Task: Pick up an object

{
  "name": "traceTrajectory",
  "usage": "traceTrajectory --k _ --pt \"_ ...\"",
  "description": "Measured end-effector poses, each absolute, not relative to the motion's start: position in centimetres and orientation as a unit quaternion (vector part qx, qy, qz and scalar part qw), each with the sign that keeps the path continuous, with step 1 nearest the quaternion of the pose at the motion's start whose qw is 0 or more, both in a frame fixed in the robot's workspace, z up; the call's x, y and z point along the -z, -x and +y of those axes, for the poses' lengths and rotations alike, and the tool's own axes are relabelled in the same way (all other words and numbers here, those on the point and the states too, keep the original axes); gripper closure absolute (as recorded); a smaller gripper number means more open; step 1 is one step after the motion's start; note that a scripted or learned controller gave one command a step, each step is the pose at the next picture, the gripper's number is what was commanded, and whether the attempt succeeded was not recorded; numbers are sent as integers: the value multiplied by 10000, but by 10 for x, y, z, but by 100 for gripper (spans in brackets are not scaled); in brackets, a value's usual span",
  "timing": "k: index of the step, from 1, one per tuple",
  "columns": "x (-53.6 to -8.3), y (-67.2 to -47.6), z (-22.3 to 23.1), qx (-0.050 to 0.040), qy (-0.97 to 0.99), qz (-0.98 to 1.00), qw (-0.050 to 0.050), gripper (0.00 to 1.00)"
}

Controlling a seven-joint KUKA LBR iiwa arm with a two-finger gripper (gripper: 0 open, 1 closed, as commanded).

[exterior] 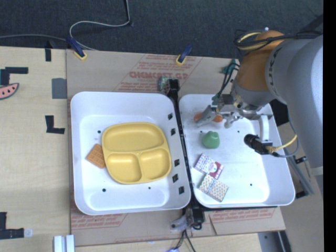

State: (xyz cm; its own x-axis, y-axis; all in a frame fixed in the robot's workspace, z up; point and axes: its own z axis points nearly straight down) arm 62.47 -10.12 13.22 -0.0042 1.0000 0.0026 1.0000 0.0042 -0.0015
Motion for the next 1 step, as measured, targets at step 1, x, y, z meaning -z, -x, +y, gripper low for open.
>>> traceTrajectory --k 1 --pt "-141 -625 -100 8 7053 -7089 23 100"
